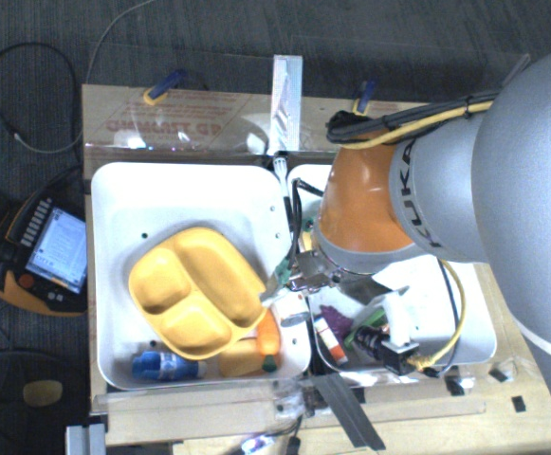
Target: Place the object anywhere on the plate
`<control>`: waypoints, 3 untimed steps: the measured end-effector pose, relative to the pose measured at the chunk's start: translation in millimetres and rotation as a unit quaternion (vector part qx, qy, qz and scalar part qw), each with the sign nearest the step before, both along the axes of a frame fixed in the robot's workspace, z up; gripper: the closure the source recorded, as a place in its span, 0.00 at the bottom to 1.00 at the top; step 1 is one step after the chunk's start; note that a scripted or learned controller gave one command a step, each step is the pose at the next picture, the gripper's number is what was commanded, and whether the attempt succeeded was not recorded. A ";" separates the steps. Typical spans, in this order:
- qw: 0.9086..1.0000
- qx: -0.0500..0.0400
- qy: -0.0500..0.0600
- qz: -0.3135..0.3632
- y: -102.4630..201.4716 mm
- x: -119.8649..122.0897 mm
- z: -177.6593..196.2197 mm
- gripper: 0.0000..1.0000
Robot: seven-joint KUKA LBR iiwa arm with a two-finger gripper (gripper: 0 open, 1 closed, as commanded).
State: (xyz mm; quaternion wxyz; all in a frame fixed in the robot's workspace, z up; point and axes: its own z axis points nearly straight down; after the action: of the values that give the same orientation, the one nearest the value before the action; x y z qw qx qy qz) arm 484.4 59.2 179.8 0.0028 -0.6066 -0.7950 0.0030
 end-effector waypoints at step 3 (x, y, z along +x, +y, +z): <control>0.984 0.001 -0.001 0.181 -0.5 10.5 0.3 1.00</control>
State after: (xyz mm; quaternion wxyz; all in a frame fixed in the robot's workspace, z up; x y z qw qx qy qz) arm 494.9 58.6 180.1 0.0023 -0.4529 -0.8916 0.0024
